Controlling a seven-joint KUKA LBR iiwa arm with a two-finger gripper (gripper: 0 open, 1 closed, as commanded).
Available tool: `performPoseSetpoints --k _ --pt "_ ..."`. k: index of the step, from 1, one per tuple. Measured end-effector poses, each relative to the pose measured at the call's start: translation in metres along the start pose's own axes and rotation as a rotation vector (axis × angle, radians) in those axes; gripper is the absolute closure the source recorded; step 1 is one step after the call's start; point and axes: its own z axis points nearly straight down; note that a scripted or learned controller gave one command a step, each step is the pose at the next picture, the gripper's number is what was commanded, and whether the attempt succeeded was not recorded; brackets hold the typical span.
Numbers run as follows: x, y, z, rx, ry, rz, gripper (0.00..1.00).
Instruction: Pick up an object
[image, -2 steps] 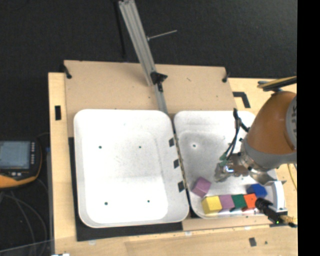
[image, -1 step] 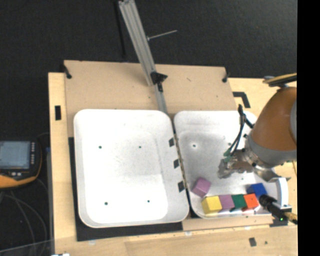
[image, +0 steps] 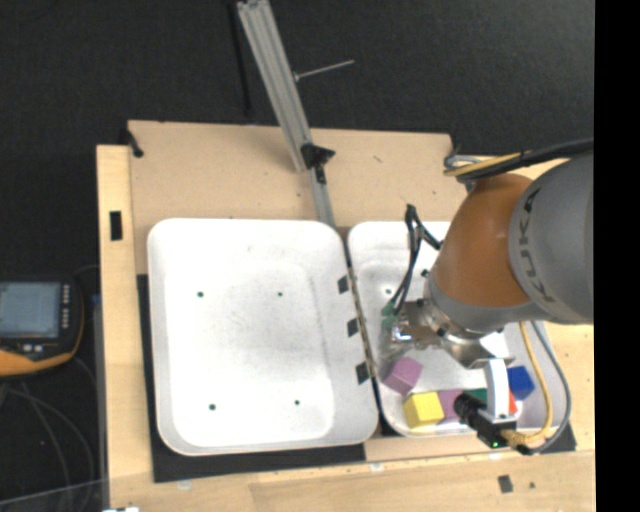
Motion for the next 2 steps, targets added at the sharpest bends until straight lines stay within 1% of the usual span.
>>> performPoseSetpoints --k 1,2 --pt "0.082 0.031 0.0 -0.001 0.0 0.0 1.0" --pt "0.097 0.036 0.001 0.001 -0.003 0.005 1.0"
